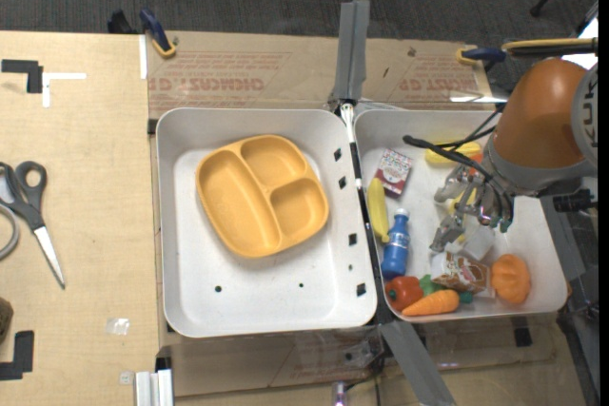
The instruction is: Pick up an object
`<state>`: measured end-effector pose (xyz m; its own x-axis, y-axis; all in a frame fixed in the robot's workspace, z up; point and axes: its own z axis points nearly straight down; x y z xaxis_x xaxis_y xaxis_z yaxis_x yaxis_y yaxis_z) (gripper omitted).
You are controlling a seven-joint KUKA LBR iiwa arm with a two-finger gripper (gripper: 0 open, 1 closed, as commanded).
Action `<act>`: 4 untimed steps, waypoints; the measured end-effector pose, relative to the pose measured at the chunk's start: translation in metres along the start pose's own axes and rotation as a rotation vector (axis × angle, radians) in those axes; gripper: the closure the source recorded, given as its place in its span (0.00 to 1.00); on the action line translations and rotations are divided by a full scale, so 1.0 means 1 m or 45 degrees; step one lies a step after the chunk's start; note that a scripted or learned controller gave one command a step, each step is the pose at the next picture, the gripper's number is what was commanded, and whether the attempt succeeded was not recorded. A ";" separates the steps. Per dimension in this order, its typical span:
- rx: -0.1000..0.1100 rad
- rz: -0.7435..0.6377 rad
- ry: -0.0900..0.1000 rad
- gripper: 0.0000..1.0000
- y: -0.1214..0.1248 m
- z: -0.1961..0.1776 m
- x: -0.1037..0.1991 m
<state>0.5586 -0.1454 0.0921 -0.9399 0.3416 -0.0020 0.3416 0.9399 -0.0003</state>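
- Where the tool (463,209) hangs over the right bin (547,233), its state cannot be told.
- Blue bottle (396,245) lies lengthwise, cap pointing away from the camera.
- Carrot (431,302) lies crosswise.

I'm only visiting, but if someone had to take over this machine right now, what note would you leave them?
Tool: low over the right bin; no object visibly held.
Right bin holds: blue bottle, banana, carrot, red pepper, orange lump, small red-and-white box, a packet.
Left bin: a yellow divided plate.
Done: nothing lifted yet.
Left: grasp one object and raise it.
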 end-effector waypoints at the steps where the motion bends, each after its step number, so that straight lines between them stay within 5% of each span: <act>1: 0.002 0.017 0.016 0.00 -0.006 0.001 -0.082; 2: 0.000 0.054 -0.001 0.00 -0.002 0.000 -0.038; 3: 0.000 0.050 -0.006 1.00 -0.002 -0.010 -0.040; 4: -0.001 0.169 -0.001 1.00 0.087 -0.143 -0.006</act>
<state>0.5935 -0.0655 0.2349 -0.8866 0.4626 -0.0024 0.4626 0.8866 0.0012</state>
